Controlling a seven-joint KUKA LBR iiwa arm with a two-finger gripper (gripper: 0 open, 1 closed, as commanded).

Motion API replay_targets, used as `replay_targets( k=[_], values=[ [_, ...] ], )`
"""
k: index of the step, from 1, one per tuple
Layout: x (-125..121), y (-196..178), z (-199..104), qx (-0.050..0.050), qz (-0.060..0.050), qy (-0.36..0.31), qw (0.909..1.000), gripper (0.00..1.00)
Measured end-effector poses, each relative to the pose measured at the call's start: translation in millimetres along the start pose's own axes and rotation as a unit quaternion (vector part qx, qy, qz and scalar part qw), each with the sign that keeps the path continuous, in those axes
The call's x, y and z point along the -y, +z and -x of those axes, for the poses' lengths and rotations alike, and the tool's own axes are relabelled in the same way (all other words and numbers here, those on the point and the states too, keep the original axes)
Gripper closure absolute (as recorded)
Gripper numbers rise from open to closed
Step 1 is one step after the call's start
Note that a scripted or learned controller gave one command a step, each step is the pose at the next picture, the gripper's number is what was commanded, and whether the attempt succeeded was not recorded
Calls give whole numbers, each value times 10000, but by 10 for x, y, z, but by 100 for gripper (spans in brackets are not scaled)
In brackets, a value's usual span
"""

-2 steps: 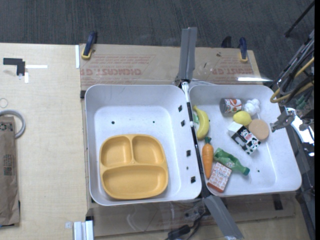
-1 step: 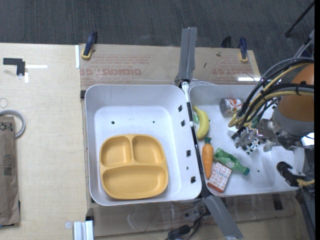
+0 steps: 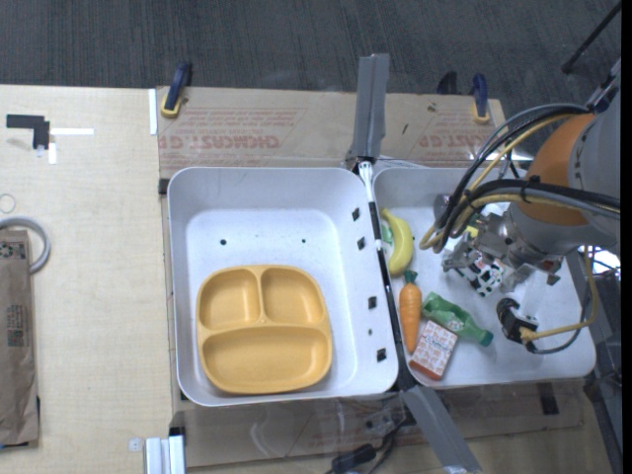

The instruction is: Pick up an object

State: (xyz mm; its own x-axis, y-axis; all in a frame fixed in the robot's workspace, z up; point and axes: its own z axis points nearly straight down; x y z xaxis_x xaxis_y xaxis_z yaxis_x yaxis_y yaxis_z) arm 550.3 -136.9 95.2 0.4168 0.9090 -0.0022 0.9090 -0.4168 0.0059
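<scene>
My gripper (image 3: 481, 271) hangs low over the middle of the right bin (image 3: 553, 358), under the grey wrist with its orange band. A small black-and-white object (image 3: 486, 276) sits right at the fingertips. To its left a yellow banana (image 3: 398, 241) lies along the bin's left wall, with an orange carrot (image 3: 410, 311) below it. A green packet (image 3: 456, 320) and a red-and-white carton (image 3: 434, 350) lie near the front of the bin, left of and below the gripper.
The left bin (image 3: 197, 215) holds a yellow divided plate (image 3: 264, 328). Black cables (image 3: 520, 324) loop from the wrist down over the right bin's front right. Cardboard and blue clamps sit behind both bins.
</scene>
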Motion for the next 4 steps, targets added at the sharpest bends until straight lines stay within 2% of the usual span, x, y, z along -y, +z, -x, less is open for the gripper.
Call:
replay_targets(
  k=[1, 2, 3, 4],
  values=[
    [11, -73, 28, 26, -30, -2, 10000, 100],
    [628, 9, -3, -9, -21, 42, 10000, 100],
    [-141, -425, 131, 6, -37, 665, 9978, 100],
    [-149, -1450, 441, 5, -40, -1, 10000, 100]
  ],
)
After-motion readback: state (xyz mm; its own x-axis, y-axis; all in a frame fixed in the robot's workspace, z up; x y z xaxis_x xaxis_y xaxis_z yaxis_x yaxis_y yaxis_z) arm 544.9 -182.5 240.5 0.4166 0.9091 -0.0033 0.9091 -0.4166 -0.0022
